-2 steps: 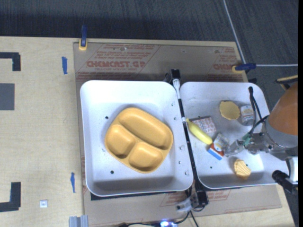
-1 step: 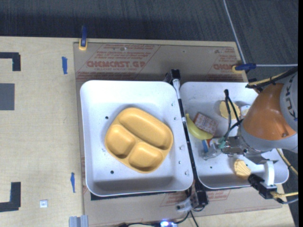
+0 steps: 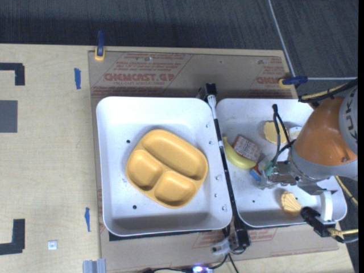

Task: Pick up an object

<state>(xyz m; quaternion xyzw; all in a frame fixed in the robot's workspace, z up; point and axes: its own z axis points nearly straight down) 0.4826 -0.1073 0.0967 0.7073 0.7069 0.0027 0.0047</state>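
The pale wooden bench [image 3: 45, 169] carries a brown cardboard sheet [image 3: 170, 73] printed with red lettering, clamped at its far edge by a yellow clip [image 3: 100, 53] on the left and a blue one [image 3: 293, 81] on the right. On the sheet, two shallow white bins sit touching: the left bin [image 3: 111, 169] and the right bin [image 3: 244, 115].

- A yellow divided tray [image 3: 165, 168] lies upside down in the left white bin [image 3: 108, 169].
- Brown cardboard [image 3: 187, 73] lies under both bins.
- Blue tape marks [image 3: 77, 78] are on the wooden bench [image 3: 42, 169].
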